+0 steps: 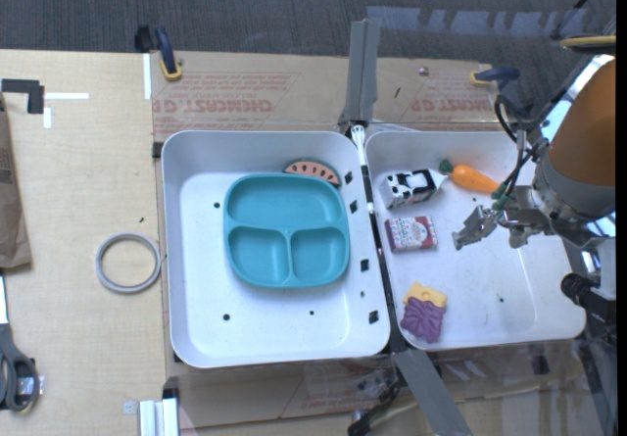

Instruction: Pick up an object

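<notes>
**Pick status: no object grasped**

Objects available for picking lie in the right-hand shallow white plastic bin (549,316): a black-and-white cow-shaped toy (409,186), an orange carrot-shaped toy (472,178), a small pink printed packet (410,232), and a purple grape-cluster toy (423,318) resting against a yellow block (427,296).

1. Progress. Nothing sits between the fingers of the two-finger gripper (468,231), which hangs over the bare middle of the right bin, near the pink packet and below the carrot. The fingers appear slightly parted and grip nothing. Judged from this, approach, closure and lift all remain to be done.

2. Largest items. The left-hand shallow white bin (186,258) has a smooth, glossy floor with rounded corners. It holds a teal three-compartment plate (288,229) of hard moulded plastic. A watermelon-slice toy (313,169) lies at the plate's far edge.

3. Smaller items. The cow and carrot look rigid and smooth. The packet is flat. The grape cluster is bumpy.

4. Outside the bins, a grey tape ring (128,262) lies on the wooden bench (78,179), to the left.
</notes>
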Tool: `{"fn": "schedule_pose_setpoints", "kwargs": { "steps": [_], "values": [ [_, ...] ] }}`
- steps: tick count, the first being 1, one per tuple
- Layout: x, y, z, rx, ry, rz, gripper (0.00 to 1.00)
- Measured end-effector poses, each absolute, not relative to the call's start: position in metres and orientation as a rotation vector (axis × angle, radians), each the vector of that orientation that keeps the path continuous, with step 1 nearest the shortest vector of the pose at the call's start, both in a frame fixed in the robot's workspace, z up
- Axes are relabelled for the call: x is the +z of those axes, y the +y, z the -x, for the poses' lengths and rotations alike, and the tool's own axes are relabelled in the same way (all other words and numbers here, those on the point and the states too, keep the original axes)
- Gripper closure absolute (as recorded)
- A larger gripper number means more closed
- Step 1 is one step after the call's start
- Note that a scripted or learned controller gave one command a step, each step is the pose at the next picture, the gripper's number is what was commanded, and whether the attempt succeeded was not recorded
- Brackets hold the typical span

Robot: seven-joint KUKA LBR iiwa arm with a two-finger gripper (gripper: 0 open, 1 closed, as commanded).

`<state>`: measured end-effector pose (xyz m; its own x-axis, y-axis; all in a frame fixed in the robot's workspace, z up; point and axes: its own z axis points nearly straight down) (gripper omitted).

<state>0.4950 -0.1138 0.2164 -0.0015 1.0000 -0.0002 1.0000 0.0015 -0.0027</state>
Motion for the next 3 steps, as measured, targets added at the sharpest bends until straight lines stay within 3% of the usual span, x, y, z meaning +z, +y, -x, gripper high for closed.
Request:
{"fn": "schedule_pose_setpoints", "kwargs": {
  "steps": [1,2,3],
  "values": [
    [0.230,-0.134,-0.558,0.001,-2.549,1.838,0.00],
    [0.212,-0.183,-0.624,0.001,-2.787,1.453,0.00],
    [0.121,-0.184,-0.654,-0.001,-2.578,1.797,0.00]
  ]
}}
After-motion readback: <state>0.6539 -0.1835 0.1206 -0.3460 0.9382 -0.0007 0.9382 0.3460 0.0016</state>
